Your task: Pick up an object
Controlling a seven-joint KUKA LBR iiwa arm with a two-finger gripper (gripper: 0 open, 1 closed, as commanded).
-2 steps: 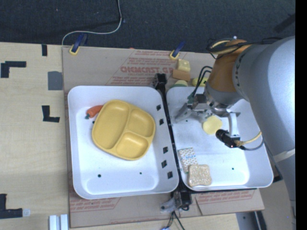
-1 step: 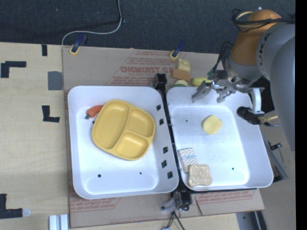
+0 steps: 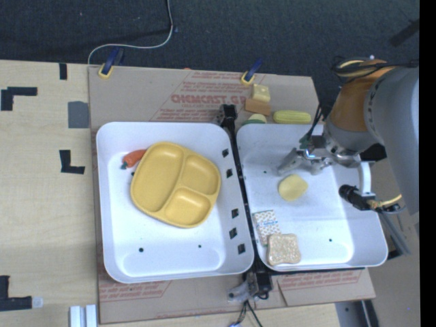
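Observation:
My gripper (image 3: 298, 161) hangs over the right bin (image 3: 354, 244), its fingers spread open with nothing between them. Just below it lies a pale yellow round piece (image 3: 293, 187), apart from the fingertips. Near the bin's front lie a patterned cracker packet (image 3: 265, 222) and a tan square cracker (image 3: 283, 248). The left bin (image 3: 116, 251) holds a yellow divided plate (image 3: 176, 183) with an orange carrot-like piece (image 3: 133, 158) partly under its far left edge.
Behind the bins on the cardboard sit a tan block (image 3: 258, 105), a small yellow block (image 3: 261, 92), a green round piece (image 3: 257, 119) and a yellow corn-like piece (image 3: 291, 117). A black clip divider (image 3: 235, 182) runs between the bins. The arm's body occupies the right side.

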